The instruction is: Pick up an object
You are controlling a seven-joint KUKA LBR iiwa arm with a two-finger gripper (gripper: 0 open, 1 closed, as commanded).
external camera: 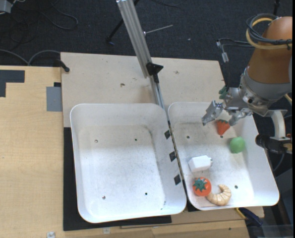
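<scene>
Pick looks about half done — the gripper (pixel 225 114) sits over the upper part of the right bin (pixel 266 182), with a small red-orange object (pixel 222 128) right at its fingertips. The object reads as pinched between the fingers, one grey finger (pixel 210 115) splayed to the left and the other (pixel 236 117) on its right side, so I'd call it grasped. Hedge: from this slant I can't tell whether the object is already clear of the bin floor or only touching it, so lift is unconfirmed.

Gripper state: partly spread, closed down on the red-orange object, not fully clenched. Nothing else touches it.

Other candidates in the right bin, all lying loose:
- green ball (pixel 237 144) just below and right of the gripper, near but apart from it
- white block (pixel 200 162) toward the middle
- tomato-like red piece (pixel 202 186) with a green top, at the near end
- croissant-shaped piece (pixel 220 195) touching or just beside the tomato piece

Left bin (pixel 83 133) has no part in this pick.

What's left, as I judge it — raise clear of the bin and confirm the object rides up with the fingers; grip is near the object's top, so a slip is plausible
</scene>
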